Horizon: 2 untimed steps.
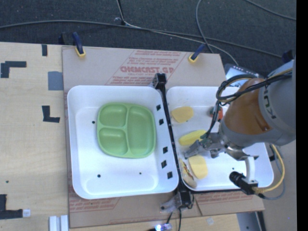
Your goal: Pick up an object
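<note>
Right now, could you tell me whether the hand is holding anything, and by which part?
It cannot be told: the hand sits low among the yellow pieces in the right bin.

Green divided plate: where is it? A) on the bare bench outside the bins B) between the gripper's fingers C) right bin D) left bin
D: the green divided plate lies flat in the left white bin, across the divider from the yellow pieces and the arm.

Arm (pixel 260 114) hides much of right bin (pixel 250 179) (far side) — claw (pixel 195 148) blurred.
</note>
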{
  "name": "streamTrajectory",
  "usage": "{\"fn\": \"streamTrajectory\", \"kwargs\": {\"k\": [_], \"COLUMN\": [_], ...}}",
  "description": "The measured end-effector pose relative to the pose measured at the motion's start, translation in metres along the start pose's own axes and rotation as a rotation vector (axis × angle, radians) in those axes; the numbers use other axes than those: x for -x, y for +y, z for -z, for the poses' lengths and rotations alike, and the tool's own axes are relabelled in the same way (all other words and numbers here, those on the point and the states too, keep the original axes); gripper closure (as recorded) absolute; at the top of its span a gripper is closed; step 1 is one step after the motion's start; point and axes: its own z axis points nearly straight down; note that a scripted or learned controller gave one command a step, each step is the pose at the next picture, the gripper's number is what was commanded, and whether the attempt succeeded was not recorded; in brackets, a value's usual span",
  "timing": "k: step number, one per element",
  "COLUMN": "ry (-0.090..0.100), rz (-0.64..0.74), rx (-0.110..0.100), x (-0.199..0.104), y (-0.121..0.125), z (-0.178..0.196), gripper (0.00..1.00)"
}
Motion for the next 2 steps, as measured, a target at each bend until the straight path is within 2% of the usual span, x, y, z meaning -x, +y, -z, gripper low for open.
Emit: {"fn": "streamTrajectory", "kwargs": {"k": [1, 2], "ry": [0.000, -0.002], "rz": [0.001, 0.001], "rx": [0.005, 0.012], "x": [-0.001, 0.003], "y": [0.001, 0.011], "z": [0.013, 0.065], "gripper": [1.00, 1.00]}}
